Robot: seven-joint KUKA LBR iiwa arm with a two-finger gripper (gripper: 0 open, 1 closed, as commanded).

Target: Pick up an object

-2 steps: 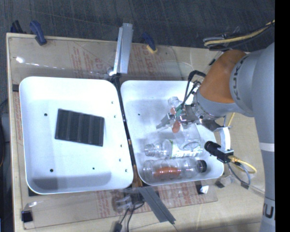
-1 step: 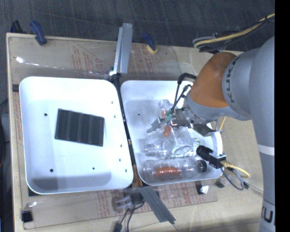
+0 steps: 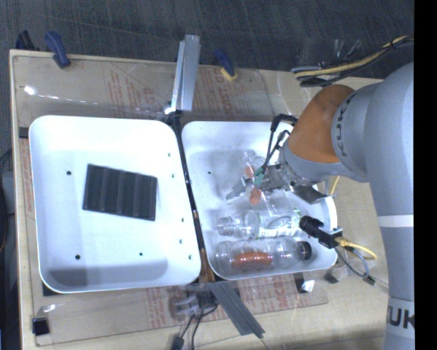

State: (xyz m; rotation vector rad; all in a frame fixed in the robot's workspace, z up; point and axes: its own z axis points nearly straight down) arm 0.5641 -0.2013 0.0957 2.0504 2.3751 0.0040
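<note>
Dark grey carpet surrounds the pale wooden surface (image 3: 28,195), which carries two shallow white bins side by side, with blue clamps (image 3: 56,48) gripping its far edge. On the left, the left white bin (image 3: 50,261) holds a flat dark ribbed rectangular panel (image 3: 120,192), lying slightly tilted near its middle. A grey metal bar (image 3: 184,73) rises at the far edge where the two bins meet. Next comes the right white bin (image 3: 203,152), holding a cluster of clear plastic objects: a clear plastic bottle with a reddish filling and dark cap (image 3: 260,255) lies on its side along the near wall, and a smaller clear bottle (image 3: 237,228) lies just beyond it. Above these hangs the hand (image 3: 256,181) (small orange and green bits show at its tip), low among the clear items; whether it is apart or together I cannot tell. At the right, the grey arm with its orange band (image 3: 316,130) reaches in.
</note>
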